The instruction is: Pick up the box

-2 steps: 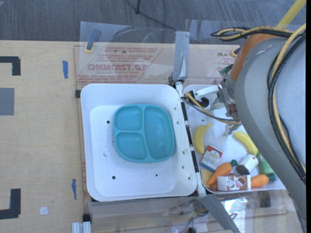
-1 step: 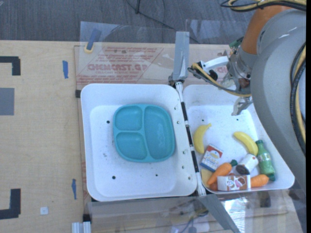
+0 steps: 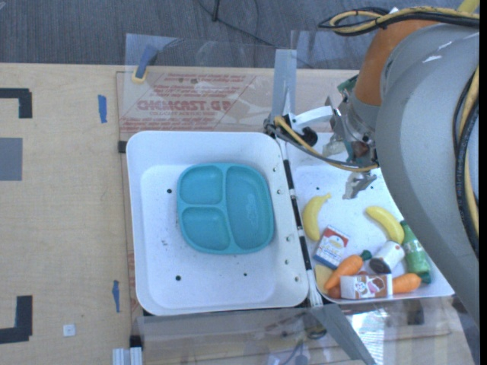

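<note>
The box (image 3: 331, 247), small with a red and white face and a blue side, lies in the right bin (image 3: 329, 175) just below a yellow banana (image 3: 314, 214). My gripper (image 3: 359, 183) hangs over the upper middle of that bin, up and to the right of the box and well apart from it. It is open, with nothing between its fingers. The grey arm with its orange band (image 3: 380, 67) covers the bin's right side.
Around the box lie a second banana (image 3: 384, 223), two carrots (image 3: 346, 268), a white and brown carton (image 3: 365, 285) on its side, a white cylinder (image 3: 389, 255) and a green bottle (image 3: 415, 253). The left bin (image 3: 144, 204) holds a teal divided plate (image 3: 226, 207).
</note>
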You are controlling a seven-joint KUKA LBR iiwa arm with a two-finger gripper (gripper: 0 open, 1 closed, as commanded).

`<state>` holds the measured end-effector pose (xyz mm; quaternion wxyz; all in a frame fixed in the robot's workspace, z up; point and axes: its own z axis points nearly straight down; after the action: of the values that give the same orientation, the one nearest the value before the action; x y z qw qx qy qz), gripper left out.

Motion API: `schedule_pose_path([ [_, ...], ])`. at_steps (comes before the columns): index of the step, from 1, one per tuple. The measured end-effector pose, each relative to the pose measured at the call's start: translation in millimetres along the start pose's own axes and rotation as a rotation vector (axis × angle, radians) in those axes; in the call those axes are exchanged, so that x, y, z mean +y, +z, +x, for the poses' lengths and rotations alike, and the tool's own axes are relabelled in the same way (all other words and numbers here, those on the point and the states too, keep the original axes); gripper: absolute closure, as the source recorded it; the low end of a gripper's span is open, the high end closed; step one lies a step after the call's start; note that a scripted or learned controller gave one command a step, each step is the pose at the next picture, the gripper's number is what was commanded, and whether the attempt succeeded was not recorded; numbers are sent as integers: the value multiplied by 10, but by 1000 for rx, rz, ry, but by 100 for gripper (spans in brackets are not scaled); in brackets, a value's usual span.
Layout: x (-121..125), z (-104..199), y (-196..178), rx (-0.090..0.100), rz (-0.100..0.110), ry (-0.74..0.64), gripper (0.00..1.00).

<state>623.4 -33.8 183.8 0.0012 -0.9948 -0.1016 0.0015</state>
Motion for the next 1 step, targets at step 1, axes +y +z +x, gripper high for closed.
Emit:
schedule_pose_path([
  [1, -419, 276, -743, 4, -2, 6, 0],
])
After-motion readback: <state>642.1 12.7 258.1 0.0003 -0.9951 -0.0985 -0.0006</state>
